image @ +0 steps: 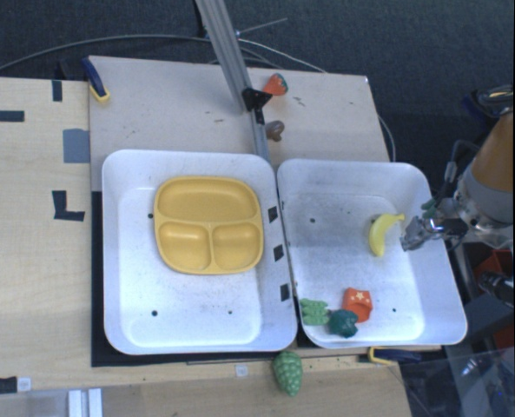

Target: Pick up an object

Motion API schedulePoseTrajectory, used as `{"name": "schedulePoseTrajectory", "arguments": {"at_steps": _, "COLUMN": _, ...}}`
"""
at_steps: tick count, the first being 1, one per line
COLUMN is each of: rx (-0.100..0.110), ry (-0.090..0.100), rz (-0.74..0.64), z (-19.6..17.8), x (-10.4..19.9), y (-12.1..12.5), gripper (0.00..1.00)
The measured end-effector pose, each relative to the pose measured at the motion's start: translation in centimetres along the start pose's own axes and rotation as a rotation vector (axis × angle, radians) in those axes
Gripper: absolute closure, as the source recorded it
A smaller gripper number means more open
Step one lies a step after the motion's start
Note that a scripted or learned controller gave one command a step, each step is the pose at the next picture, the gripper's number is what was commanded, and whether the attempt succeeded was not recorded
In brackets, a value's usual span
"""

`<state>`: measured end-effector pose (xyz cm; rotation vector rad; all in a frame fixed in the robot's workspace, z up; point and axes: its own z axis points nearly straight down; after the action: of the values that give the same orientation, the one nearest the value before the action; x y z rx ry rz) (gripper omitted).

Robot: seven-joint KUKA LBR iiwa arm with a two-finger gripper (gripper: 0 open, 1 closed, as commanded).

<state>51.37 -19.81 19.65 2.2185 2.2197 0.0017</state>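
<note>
The grey arm with its orange band (503, 155) enters from the right edge of the camera view, about halfway down the frame. The orange section sits uppermost, a grey wrist segment below it. From there the dark metal two-finger pincer (411, 237) reaches leftward and slightly down, its tip low. How its tips stand is too small to tell.

One fixed camera looks down aslant on both bins (109, 233).

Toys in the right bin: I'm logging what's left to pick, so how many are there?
3: a banana by the right wall beside the claw, an orange toy and a green toy near the front edge.
</note>
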Motion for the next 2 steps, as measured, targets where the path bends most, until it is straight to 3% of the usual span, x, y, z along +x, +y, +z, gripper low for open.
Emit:
{"name": "schedulePoseTrajectory", "arguments": {"at_steps": 1, "rx": -0.001, "ry": 0.0, "rz": -0.001, "z": -4.3, "x": -0.2, "y": 0.3, "gripper": 1.0}}
{"name": "schedulePoseTrajectory", "arguments": {"at_steps": 2, "rx": 0.006, "ry": 0.003, "rz": -0.005, "z": -3.0, "x": 5.0, "y": -0.2, "gripper": 1.0}}
